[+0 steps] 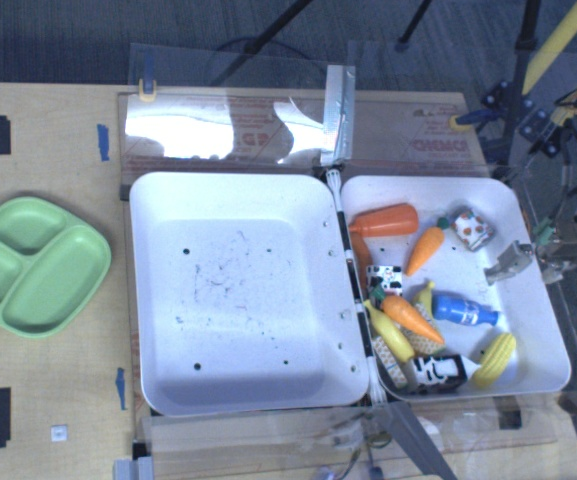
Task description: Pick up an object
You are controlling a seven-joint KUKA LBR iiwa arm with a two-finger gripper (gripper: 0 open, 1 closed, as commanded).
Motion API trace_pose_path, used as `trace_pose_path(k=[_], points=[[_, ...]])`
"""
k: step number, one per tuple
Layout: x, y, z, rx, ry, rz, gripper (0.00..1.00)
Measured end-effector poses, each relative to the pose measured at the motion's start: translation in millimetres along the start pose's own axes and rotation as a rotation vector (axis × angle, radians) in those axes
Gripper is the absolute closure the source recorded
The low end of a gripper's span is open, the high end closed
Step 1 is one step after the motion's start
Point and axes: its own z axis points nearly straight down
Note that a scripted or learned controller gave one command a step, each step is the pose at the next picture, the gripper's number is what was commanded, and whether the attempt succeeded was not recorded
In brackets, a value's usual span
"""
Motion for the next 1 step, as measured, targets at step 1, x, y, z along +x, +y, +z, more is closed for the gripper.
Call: trace_pose_path(k=[1], points=[[-8.3,8.0,110.0,-0.018,-0.005,-0.251,0.00]])
